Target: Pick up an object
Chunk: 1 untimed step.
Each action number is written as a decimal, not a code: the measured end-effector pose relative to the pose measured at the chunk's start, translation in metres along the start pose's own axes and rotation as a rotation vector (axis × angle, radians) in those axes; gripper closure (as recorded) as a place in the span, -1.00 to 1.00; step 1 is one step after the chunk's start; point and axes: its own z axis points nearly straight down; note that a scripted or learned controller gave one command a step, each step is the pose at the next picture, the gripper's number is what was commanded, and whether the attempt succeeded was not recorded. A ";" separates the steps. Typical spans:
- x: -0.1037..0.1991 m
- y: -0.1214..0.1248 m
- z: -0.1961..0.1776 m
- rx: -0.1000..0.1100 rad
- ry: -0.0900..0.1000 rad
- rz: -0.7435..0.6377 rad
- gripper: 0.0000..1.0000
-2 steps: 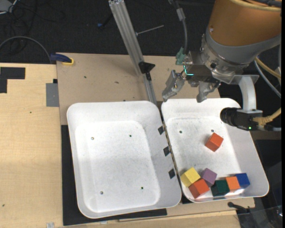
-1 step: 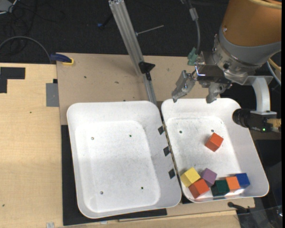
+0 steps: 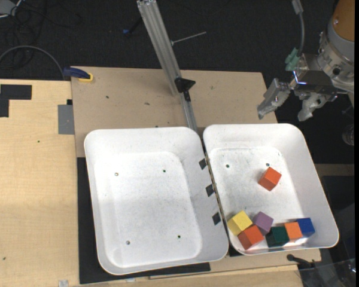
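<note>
Camera view, gripper [image 3: 291, 104] (fingers spread) beyond right bin [image 3: 314, 178]

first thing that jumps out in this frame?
The cluster of coloured blocks packed into the near corner of the right bin, with one orange block lying apart mid-bin. Next, the gripper hanging open above that bin's far edge, holding nothing.

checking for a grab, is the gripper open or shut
Open: the gripper's two fingers stand spread apart, nothing between them, above the right bin's far edge.
</note>
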 end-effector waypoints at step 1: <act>0.011 -0.019 0.045 0.008 0.002 -0.010 -1.00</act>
